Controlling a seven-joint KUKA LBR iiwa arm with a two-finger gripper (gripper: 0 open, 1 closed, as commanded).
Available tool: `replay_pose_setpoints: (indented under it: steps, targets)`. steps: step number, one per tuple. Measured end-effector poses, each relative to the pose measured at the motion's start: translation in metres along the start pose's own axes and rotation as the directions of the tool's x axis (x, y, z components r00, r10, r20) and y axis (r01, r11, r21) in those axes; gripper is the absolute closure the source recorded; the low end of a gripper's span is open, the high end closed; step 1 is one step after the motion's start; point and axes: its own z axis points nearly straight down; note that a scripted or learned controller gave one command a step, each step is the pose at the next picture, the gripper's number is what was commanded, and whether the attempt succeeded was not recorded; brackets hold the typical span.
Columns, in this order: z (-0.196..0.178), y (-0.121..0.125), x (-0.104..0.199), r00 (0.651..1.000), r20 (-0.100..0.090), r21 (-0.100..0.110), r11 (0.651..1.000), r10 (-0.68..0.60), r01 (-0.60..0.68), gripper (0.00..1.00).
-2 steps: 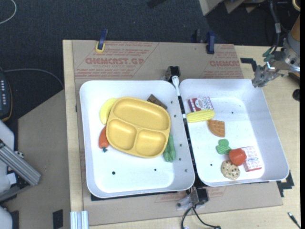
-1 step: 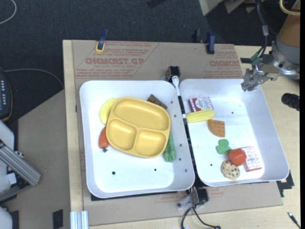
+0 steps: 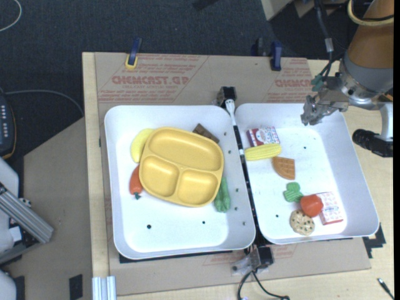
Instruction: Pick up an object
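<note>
1. Near edge of the right bin: a cluster of toy food. A chocolate-chip cookie lies flat beside a red tomato, which sits against a small red-and-white packet. A green broccoli piece touches the tomato's far side. Tight packing here; judged awkward for a two-finger grasp without nudging neighbours.
2. Mid right bin: an orange wedge, possibly a pizza or toast slice, lies alone with bare floor around it. Judged the easier candidate.
3. Further back: a yellow corn cob lies crosswise, its left end close to the divider between bins, partly over a red-and-white carton.
4. Left bin: a yellow divided tray rests tilted on other items, covering most of them. A banana, a red-orange pepper-like piece, a green vegetable and a brown item stick out from under it. Buried, so poor targets.
5. Far right corner: end effector hangs above the right bin's far rim, over bare floor, nothing between its fingers. How far open it is, cannot tell; too small and dark.
6. Judgement: no object picked yet; all candidates lie on the bin floors, well apart from the end effector.
</note>
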Motion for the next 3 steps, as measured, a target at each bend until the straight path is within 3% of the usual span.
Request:
replay_pose_setpoints:
  steps: [3]
  targets:
    - [0.008, -0.059, 0.118, 1.000, 0.000, 0.001, 1.000, 0.000, 0.000, 1.00]
